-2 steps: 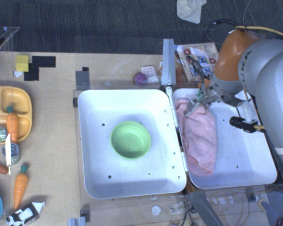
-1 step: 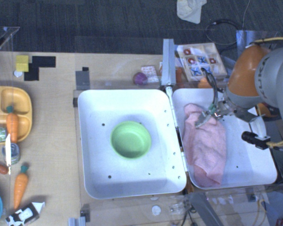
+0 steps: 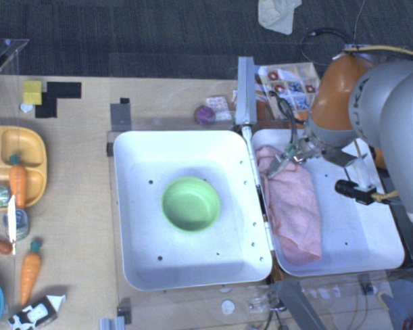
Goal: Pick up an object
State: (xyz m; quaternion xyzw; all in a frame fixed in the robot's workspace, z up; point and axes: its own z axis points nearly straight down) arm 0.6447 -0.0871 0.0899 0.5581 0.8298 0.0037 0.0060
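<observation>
A green bowl (image 3: 191,204) sits upright in the middle of the left white bin (image 3: 139,265). A crumpled pink cloth (image 3: 292,209) lies along the left side of the right white bin (image 3: 361,240), stretching from near its back wall to near its front. My gripper (image 3: 285,161) reaches in from the right and sits low over the cloth's back end, at its upper right corner. The grey arm and its orange band (image 3: 336,89) cover the bin's back right part.
A metal divider (image 3: 245,92) rises between the bins at the back. A purple ball (image 3: 204,114) and printed cards (image 3: 291,80) lie behind the bins. A yellow tray (image 3: 17,164), toy carrots (image 3: 29,268) and small items lie at the left. A black cable plug (image 3: 353,189) hangs over the right bin.
</observation>
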